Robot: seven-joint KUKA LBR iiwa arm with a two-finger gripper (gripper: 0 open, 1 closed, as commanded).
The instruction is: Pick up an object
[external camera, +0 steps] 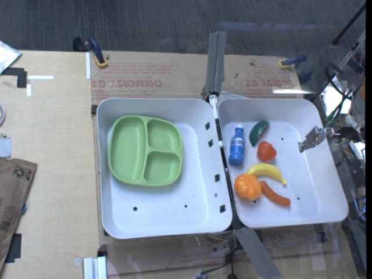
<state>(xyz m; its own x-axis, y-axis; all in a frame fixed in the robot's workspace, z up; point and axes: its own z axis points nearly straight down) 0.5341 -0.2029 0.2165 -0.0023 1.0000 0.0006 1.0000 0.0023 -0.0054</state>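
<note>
The 2-finger metal gripper (312,138) sits at the right edge of the frame, over the rim of the right-hand shallow white bin (325,208); whether its pincer is apart or together, I cannot tell. Candidates lie centre-right: a blue plastic bottle (236,146), a yellow banana (266,172) and an orange pumpkin-shaped toy (247,186). The bottle stands clear of the others, so it looks the cleanest target; centre above it, descend straight.
</note>
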